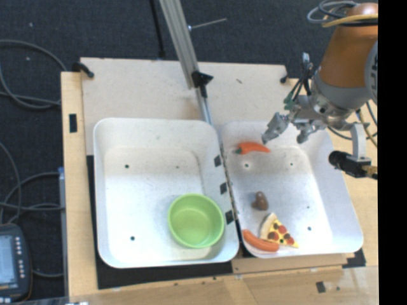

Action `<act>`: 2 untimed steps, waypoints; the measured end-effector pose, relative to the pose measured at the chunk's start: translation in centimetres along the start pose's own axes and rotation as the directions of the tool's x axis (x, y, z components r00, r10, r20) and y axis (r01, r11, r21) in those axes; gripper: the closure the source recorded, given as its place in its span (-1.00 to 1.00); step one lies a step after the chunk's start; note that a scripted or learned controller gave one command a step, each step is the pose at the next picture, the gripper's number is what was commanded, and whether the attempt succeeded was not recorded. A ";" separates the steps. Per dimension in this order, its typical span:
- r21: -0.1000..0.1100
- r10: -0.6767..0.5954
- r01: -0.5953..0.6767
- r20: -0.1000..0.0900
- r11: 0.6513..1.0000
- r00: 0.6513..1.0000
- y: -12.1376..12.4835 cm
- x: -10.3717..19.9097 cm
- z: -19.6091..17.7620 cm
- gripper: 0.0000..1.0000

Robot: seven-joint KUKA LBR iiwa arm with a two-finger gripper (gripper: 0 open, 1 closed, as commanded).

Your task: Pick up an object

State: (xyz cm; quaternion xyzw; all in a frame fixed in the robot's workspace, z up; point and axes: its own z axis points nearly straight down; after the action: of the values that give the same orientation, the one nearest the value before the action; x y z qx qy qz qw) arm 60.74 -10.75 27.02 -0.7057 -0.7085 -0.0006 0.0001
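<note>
- Over on the right of the bench, the arm (346,56) leans in above the far edge of the right bin (331,189), grey body with its orange band up high, set at a slant, probably so the wrist can drop toward the toys below.
- Left bin (127,170) next, nearly bare, with only a green bowl (196,220) parked in its near right corner, well away from the arm's reach line.
- Right bin is where the candidates lie, so that looks like the hunting ground for this pick.
- Gripper (289,129) hangs over that bin's far rim, fingers spread apart with nothing between them, so no grasp yet.
- Pizza slice (278,231) rests by the near edge, touching a red sausage (259,241) that curls along the bin's near left corner; crowding like that could make either one an awkward grab.
- Orange carrot (253,147) lies flat near the far left corner, just beside the open gripper and on its own; I'd call it the likeliest target.
- Smallest of all, a brown lump (260,201) sits mid-bin, apart from everything.
</note>
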 end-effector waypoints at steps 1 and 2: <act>0.000 0.001 -0.001 0.000 1.000 1.000 0.0 0.0 0.0 -1.00; 0.004 0.005 -0.005 0.004 1.000 1.000 -0.1 -0.2 4.2 -1.00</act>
State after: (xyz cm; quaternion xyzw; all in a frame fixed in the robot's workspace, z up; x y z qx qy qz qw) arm 60.66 -10.96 22.81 -0.7076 -0.7066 0.0021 0.0000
